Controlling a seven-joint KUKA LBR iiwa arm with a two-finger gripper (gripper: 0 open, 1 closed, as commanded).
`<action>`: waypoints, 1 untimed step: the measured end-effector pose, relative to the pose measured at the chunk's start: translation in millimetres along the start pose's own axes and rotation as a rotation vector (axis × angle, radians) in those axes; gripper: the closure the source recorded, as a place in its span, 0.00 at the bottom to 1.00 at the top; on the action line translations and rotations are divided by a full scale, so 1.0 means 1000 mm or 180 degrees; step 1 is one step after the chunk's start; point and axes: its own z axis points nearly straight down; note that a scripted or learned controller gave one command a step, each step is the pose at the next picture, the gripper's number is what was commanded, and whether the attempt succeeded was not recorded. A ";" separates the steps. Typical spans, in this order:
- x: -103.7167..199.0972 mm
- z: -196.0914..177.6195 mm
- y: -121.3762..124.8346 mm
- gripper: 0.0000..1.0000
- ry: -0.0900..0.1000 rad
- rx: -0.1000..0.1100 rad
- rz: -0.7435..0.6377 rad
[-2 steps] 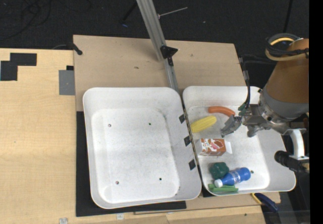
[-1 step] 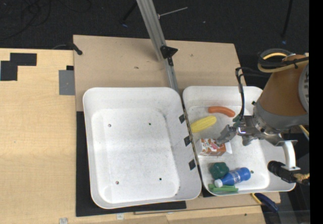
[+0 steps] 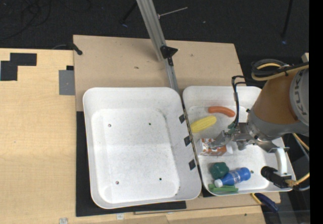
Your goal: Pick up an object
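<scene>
Blue bottle [image 3: 237,176] lies near the gripper [image 3: 218,143] (finger state unclear) in right bin [image 3: 199,98].

A tan bench [image 3: 126,61] carries 2 shallow white bins side by side on a black mat [image 3: 81,167]. The left bin [image 3: 133,147] touches the right bin [image 3: 199,98] along a seam fitted with small black clips [image 3: 182,118]. A slanted aluminium rail [image 3: 151,18] rises from the bench's far side.
</scene>
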 end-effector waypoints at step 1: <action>-0.002 -0.012 0.000 1.00 -0.0006 -0.0006 0.0020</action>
